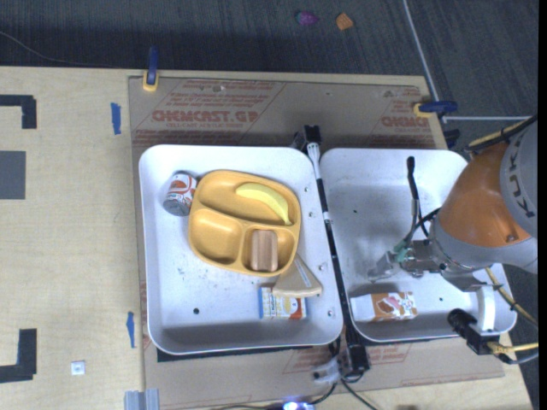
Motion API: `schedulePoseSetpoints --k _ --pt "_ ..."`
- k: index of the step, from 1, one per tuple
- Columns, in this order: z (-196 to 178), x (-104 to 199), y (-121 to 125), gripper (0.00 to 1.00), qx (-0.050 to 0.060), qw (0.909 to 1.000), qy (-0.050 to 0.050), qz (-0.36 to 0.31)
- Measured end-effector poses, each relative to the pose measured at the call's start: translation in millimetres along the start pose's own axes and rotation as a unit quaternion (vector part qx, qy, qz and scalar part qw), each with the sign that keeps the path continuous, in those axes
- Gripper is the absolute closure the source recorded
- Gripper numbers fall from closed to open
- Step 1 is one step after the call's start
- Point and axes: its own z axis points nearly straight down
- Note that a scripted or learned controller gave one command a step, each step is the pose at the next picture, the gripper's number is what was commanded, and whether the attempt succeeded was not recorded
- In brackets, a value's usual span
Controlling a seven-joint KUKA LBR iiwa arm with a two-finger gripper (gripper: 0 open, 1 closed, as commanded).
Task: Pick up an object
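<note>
A small flat carton (393, 305) printed in white and brown lies on its side on the floor of the right bin (359, 186), close to the bin's 6 o'clock wall and a little toward 7 o'clock from the bin's middle. It looks light and boxy, face up, with nothing resting on it. Of everything in the two bins it is the piece nearest the gripper (389, 260), and so the likeliest target.

The gripper hangs just above the carton, at about its 12 o'clock, near but apart from it. Nothing can be seen between the fingers, and how far apart they stand cannot be told from this angle. The grey arm with its orange band (483, 203) reaches in from 3 o'clock.

The work appears to be at the approach stage: no object is lifted. The next move would call for a short shift toward 6 o'clock and a descent so the fingers straddle the carton's narrow sides, a tricky grip on something lying so flat.

In the left bin (162, 314), well apart, a yellow divided tray (214, 233) holds a banana (265, 199) and a brown block (262, 250); a crushed can (178, 193) sits at its 10 o'clock, a second small carton (282, 304) at its 5 o'clock.
</note>
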Motion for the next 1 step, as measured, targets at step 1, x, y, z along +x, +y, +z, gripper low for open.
schedulePoseSetpoints --k 1 --pt "10.9 5.6 -2.6 0.00 0.006 1.0000 0.007 -0.002"
